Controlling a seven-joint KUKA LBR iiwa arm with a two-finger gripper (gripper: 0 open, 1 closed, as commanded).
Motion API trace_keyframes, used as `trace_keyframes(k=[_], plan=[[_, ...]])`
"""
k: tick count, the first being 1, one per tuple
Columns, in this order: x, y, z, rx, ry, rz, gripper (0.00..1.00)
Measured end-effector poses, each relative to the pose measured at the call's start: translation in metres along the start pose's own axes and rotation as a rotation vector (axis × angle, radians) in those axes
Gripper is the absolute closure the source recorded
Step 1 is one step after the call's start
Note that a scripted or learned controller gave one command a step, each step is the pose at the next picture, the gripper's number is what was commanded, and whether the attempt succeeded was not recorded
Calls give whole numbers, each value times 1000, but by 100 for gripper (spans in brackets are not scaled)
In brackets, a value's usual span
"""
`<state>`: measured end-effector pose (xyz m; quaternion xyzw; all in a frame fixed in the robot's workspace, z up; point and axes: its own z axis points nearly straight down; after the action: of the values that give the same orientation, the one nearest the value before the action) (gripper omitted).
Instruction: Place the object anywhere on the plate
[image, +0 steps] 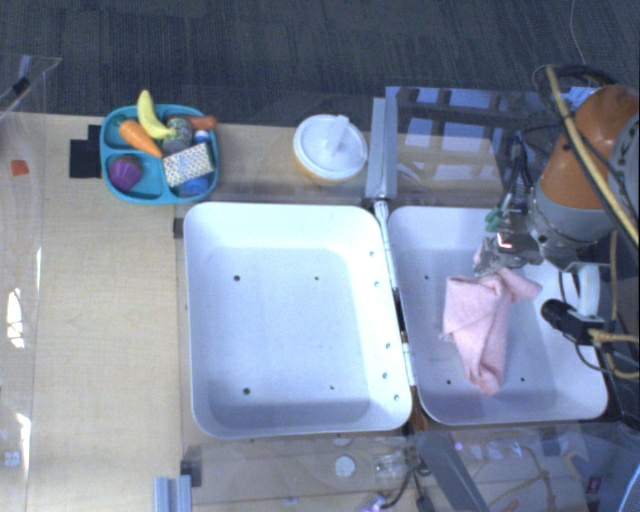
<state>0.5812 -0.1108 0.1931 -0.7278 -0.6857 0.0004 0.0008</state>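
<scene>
We found the pink cloth (480, 325) lying crumpled in the right bin (575, 405), toward its right half, with one long fold trailing down toward the bin's near edge. The hand (503, 250) sat over the cloth's upper end, close to the bin's far edge, and the cloth seemed to bunch up to meet it. From that slanted view we could not tell whether the hand was spread or pressed together, nor whether any cloth was actually caught in it.

The left bin (285, 320) lay beside it. Beyond the bins, at the far left of the worktop (90, 330), stood a blue divided plate (125, 190) carrying a toy banana (152, 115), a carrot (138, 136) and other small pieces. A white lidded cup (330, 148) stood just past the left bin's far right corner.

We judged the cloth to be light, soft and limp. It would drape and swing once lifted, and a shallow pinch on a single layer could slip free. The best hold looked to be the thick bunched ridge at its upper end, where several folds stacked. Because the plate was well apart from the cloth and already crowded, we expected the trailing fold to spill over its rim.
</scene>
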Motion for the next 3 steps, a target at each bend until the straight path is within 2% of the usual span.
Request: trace_keyframes(k=[1,3], plan=[[1,2,-28,1,-1,-7,100],[110,-1,-8,-1,0,-812,100]])
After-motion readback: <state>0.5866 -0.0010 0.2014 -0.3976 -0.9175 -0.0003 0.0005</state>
